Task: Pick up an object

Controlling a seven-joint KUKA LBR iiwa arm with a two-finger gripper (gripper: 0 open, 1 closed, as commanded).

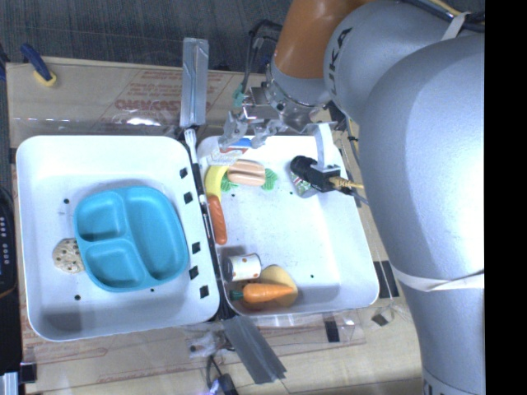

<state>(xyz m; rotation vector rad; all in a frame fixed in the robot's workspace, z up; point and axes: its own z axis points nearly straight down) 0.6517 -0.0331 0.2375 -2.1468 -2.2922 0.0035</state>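
The claw [247, 130], whose grip I cannot tell, hangs just at twelve o'clock of the hot dog [245, 174]; its long axis seemingly runs nine-to-three.

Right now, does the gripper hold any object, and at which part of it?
It cannot be told: the gripper hangs above the hot dog in the right bin.

The scene is lit evenly and brightly from above. Glare is seen on the white bins [329, 245]; soft shadows are cast inside them. The near arm [428, 163] is blurred.
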